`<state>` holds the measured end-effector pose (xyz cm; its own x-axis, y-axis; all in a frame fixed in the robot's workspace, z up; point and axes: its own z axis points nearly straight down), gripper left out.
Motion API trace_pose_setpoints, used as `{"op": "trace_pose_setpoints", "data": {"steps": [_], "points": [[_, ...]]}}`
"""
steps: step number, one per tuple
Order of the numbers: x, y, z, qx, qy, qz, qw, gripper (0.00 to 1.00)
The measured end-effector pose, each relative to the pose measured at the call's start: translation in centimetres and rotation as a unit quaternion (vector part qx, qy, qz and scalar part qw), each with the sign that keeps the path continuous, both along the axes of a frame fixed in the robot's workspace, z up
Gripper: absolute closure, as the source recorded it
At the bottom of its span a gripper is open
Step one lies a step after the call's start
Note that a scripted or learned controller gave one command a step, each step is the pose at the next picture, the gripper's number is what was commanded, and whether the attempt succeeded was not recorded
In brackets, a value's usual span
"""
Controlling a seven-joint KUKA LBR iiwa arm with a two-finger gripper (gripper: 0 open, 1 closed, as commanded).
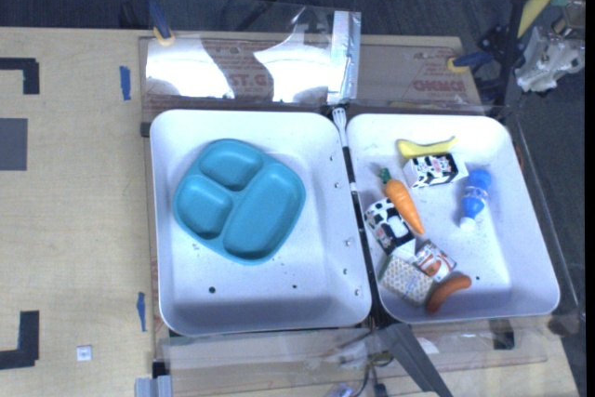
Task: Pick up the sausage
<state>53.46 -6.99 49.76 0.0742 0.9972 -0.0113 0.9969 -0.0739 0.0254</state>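
No part of the task is being shown as done: the sausage [448, 291] is lying ungrasped in the right bin [521, 228]; the end effector [548, 60] state cannot be told.

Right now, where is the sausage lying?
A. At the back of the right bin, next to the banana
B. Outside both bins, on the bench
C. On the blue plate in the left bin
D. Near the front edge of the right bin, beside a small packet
D: the sausage lies near the front edge of the right bin, beside a small packet.
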Motion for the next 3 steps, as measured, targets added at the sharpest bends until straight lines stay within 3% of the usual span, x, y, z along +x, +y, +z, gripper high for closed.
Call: {"op": "trace_pose_setpoints", "data": {"steps": [3], "points": [[0.4, 0.5, 3.2, -0.0031, -0.007, 0.006, 1.0, 1.0]]}}
